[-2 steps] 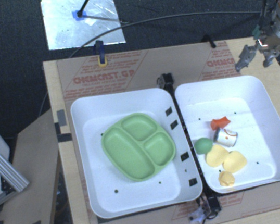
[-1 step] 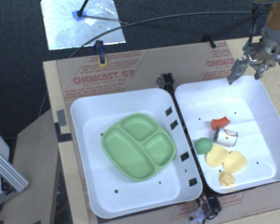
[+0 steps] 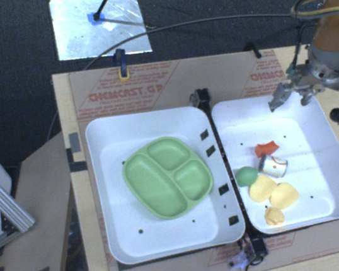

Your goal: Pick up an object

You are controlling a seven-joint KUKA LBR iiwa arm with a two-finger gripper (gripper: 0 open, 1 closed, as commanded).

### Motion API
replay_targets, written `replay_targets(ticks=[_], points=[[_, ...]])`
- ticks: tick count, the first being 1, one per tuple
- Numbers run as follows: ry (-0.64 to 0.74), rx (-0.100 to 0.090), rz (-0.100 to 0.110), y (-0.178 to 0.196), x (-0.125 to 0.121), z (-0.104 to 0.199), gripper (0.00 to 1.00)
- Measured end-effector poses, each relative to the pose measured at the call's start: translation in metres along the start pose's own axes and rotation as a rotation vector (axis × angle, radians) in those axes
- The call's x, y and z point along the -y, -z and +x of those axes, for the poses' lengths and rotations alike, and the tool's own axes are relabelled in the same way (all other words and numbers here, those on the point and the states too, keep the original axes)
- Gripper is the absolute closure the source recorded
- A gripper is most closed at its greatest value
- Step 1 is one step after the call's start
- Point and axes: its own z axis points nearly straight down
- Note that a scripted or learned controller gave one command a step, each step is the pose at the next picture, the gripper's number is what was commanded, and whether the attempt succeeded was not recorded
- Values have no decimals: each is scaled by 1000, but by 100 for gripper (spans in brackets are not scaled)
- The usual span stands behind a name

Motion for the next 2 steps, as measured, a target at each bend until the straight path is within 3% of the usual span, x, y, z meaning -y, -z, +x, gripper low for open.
replay_targets(ticks=[1,2], points=[[3,-1,2,-57,2,9,0],[5,2,-5,-43,1,8,100]])
